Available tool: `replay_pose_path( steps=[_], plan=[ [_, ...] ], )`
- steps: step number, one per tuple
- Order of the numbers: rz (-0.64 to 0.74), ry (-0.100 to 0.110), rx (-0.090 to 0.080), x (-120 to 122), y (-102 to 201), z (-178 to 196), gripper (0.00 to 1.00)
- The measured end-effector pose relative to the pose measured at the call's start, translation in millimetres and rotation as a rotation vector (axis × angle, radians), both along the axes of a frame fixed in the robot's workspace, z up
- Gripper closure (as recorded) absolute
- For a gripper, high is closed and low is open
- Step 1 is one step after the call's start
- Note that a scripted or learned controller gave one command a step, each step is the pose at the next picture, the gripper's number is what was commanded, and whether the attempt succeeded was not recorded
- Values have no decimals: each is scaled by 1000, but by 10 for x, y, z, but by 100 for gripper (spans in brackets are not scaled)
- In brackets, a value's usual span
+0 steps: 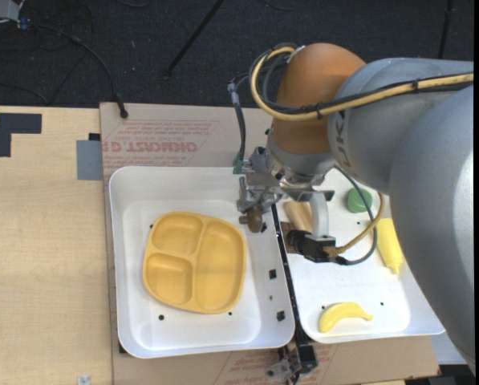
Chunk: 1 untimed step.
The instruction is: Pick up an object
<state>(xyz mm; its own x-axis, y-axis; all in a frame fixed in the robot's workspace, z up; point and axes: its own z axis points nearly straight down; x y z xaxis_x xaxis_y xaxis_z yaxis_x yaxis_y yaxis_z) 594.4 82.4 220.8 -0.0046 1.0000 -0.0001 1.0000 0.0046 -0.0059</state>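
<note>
Gripper [253, 215] over the bins' shared rim beside smooth yellow tray [195, 261]; claw state unclear. Banana [343, 315] lies apart.

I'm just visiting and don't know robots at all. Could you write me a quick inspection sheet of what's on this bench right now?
Surface: two shallow white bins, left bin and right bin, on a cardboard sheet over a wooden bench.
Job's things: yellow divided plate in the left bin; banana, long yellow piece and green item in the right bin.
Clutter: nothing seen.
Grippers: end effector low over the bins' shared edge; finger state unclear.
Cables: yellow hose looped on the arm; black leads on the floor.
Surroundings: dark carpet.
</note>
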Motion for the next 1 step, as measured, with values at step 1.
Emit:
replay_pose_path(
  steps=[1],
  plan=[
    [-2,1,-1,-5,-15,3,0]
  ],
)
